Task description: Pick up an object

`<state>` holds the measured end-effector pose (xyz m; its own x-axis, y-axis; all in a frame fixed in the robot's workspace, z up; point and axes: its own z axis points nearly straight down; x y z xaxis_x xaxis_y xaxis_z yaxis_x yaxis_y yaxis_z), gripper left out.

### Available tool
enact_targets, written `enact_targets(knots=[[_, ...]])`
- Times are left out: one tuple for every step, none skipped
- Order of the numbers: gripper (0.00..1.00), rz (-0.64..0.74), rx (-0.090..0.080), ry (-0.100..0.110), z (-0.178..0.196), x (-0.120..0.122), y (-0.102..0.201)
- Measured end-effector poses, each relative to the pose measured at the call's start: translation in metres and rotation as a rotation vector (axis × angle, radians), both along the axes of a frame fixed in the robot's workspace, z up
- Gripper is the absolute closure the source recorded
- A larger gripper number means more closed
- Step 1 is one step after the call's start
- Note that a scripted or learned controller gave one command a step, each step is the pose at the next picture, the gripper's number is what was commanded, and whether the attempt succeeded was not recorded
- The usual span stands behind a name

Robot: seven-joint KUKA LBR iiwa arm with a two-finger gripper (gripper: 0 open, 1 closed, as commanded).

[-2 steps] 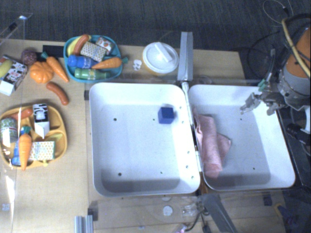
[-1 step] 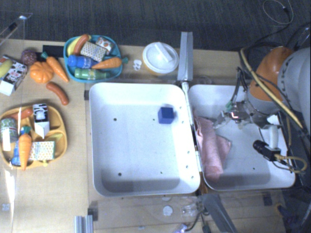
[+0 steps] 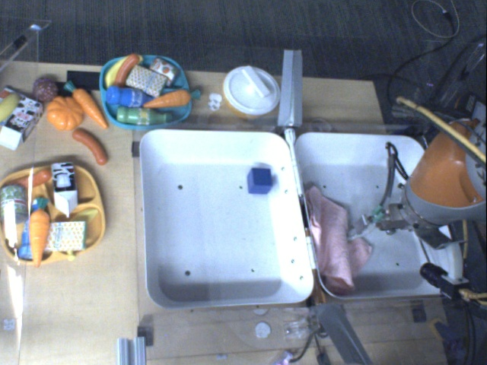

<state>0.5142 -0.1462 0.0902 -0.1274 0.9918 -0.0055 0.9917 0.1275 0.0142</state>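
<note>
Camera view, overhead at a slant. Two shallow white bins side by side on the bench: left bin (image 3: 160,204), right bin (image 3: 396,268), their inner rims meeting along a line that runs near to far.

Left bin: one small blue cube (image 3: 260,179), right of centre and toward the far side, apart from every wall.

Right bin: pink cloth (image 3: 333,243), crumpled, lying along the left wall, stretched from mid-bin to the near wall. Its right edge is bunched up.

Arm (image 3: 445,177) enters from the right, orange band over the right part of the right bin. Gripper (image 3: 364,226) is low in the right bin, at the right edge of the pink cloth, touching or just beside the bunched fold. Opening of the tool: cannot tell at this resolution. Whether any cloth is held between its tips: cannot tell. A dark cable loops over the far part of the right bin above the wrist.

Off the bins, far side: blue bowl (image 3: 144,90) of toy food at far left, white round lid (image 3: 252,88) on a yellowish dish just beyond the left bin's far wall. Left of the bins: yellow tray (image 3: 91,204) with toy food, and loose toy vegetables (image 3: 72,112) between tray and bowl
</note>
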Motion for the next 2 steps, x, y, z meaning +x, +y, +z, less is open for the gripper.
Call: enact_targets(knots=[[0.0, -0.289, 0.006, 0.012, 0.0527, -0.0051, 0.0114], [0.0, -0.389, 0.007, 0.013, 0.0595, -0.004, 0.0172]])
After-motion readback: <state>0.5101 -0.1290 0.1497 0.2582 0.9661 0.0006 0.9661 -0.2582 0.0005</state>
